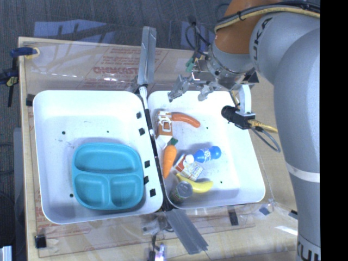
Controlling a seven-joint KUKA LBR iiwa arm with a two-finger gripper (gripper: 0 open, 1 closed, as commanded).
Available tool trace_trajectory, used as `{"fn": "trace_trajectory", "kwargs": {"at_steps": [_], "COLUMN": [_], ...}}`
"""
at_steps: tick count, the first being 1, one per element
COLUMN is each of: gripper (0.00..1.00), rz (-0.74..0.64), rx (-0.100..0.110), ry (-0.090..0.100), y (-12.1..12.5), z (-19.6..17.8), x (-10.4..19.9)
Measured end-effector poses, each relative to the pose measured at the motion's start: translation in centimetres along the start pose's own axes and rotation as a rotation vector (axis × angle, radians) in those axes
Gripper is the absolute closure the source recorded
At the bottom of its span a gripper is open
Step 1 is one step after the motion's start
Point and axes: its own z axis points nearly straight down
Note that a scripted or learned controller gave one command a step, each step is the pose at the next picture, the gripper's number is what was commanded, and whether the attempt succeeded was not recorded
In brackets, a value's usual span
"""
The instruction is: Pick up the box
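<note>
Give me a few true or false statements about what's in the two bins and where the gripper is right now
1. The blue tray lies in the left bin. True.
2. The gripper holds the box. False: it hovers above the right bin's far edge, open, nothing between its fingers.
3. The carrot lies in the right bin. True.
4. The banana lies on the blue tray. False: it lies in the right bin, beside the can.
5. The box sits next to the sausage. True.

The bench (81,64) bears two white bins (54,113) side by side.
</note>
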Motion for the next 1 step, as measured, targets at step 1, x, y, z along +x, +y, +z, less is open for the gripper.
{"fn": "trace_trajectory", "kwargs": {"at_steps": [1], "gripper": [0.0], "rz": [-0.048], "rx": [-0.001], "ry": [-0.001], "y": [-5.83], "z": [5.96], "x": [-2.89]}}
